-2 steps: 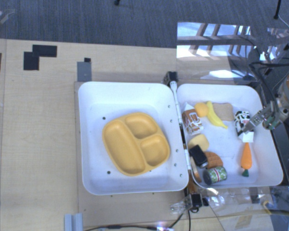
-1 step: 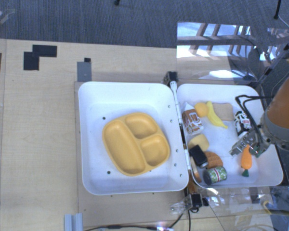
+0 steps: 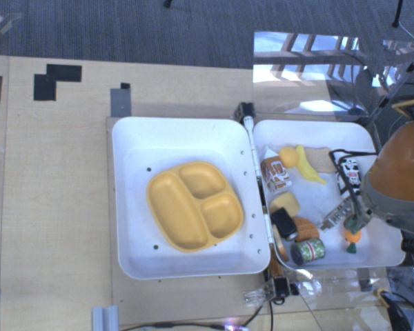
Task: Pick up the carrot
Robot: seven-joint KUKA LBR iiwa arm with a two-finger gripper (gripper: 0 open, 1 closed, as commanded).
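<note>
We find the carrot (image 3: 352,238) lying in the right bin (image 3: 383,257), near its front right corner, with the end effector (image 3: 350,216) directly above it; we cannot tell its state. We judge this the approach-to-grasp step. The next move calls for a straight descent, clear of the green-labelled can (image 3: 308,249).

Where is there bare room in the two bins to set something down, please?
Bare floor rings the yellow divided plate in the left bin, widest along its top edge. The right bin is crowded: banana, can, carrot, gripper.
</note>
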